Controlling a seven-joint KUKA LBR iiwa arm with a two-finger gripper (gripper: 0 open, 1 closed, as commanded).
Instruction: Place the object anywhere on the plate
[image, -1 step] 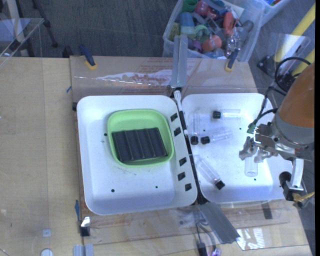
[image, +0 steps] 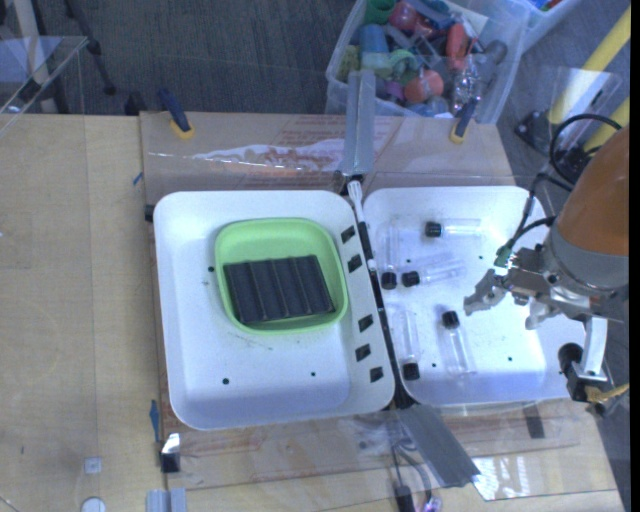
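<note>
A green square plate (image: 232, 243) with rounded corners sits in the left white bin (image: 190, 350). A dark grey ridged block (image: 278, 288) lies flat on the plate and covers most of its floor. My gripper (image: 507, 303) hangs over the right part of the right bin (image: 500, 375), far from the plate and the block. Its fingers stand apart, open, with nothing between them. One fingertip (image: 478, 298) points left toward the vials.
Several clear vials with black caps lie scattered in the right bin, among them one (image: 455, 228) at the back and one (image: 455, 348) toward the front. A black-tabbed divider (image: 362, 290) separates the bins. A clear tub of coloured items (image: 420, 50) stands behind.
</note>
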